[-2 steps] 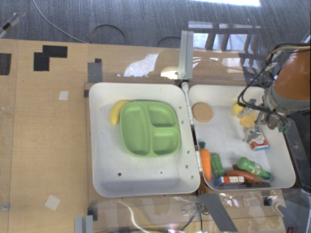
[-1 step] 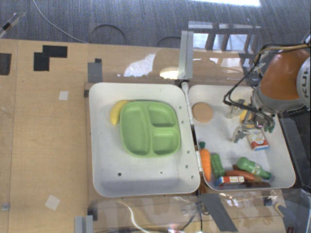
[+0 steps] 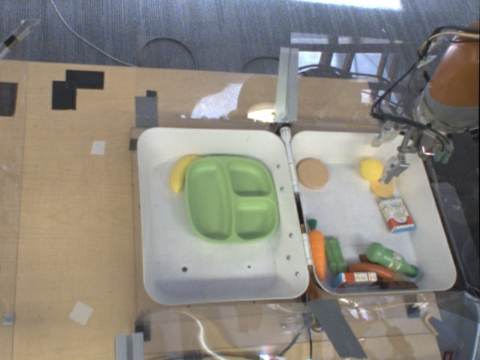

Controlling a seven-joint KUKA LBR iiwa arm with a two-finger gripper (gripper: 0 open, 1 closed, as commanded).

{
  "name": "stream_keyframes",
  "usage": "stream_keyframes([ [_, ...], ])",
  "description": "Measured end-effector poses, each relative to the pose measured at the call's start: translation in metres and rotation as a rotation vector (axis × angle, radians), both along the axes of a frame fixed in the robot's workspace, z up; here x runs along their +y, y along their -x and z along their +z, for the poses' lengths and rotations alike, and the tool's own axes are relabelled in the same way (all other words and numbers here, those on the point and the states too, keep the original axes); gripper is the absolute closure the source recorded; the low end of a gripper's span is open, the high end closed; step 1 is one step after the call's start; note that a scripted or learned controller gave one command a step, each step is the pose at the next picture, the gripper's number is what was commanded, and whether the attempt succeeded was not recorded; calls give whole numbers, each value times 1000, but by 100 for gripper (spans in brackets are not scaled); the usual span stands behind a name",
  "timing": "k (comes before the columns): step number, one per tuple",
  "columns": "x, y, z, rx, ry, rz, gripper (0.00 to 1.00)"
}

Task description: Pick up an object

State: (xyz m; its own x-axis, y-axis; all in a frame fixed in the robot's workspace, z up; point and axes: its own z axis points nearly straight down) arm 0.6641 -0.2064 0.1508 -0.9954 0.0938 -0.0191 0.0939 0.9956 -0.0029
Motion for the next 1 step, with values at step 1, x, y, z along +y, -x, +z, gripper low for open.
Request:
stream_keyframes([
  [1, 0, 76, -61, 5, -2, -51, 0],
])
